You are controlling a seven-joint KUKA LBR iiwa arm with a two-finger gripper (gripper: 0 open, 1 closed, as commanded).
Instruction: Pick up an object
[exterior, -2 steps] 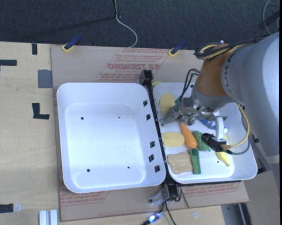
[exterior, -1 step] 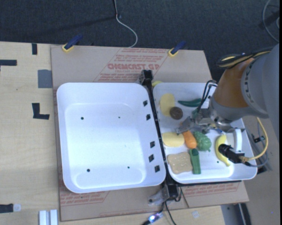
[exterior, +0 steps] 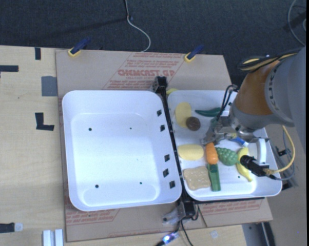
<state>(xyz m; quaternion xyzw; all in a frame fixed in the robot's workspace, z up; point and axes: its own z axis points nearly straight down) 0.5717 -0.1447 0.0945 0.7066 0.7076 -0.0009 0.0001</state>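
The right bin (exterior: 257, 189) holds several toy foods: a pale yellow piece (exterior: 182, 111), a brown round piece (exterior: 193, 123), a yellow lemon shape (exterior: 190, 151), a carrot (exterior: 212, 160) with a green top, a tan bread slice (exterior: 196, 178), a green bumpy piece (exterior: 227, 156), a yellow banana (exterior: 244, 166) and a green chili (exterior: 210, 111). My gripper (exterior: 216, 135) hangs low in this bin, just above the carrot's orange end and right of the brown piece. The arm's orange band (exterior: 252, 94) covers the bin's far right.
The left bin (exterior: 72, 106) lies beside the right one, split from it by a black hinged divider (exterior: 166, 137). Both rest on a cardboard sheet (exterior: 139, 70) clipped at the back. A white cable (exterior: 136, 29) trails across the dark floor behind.
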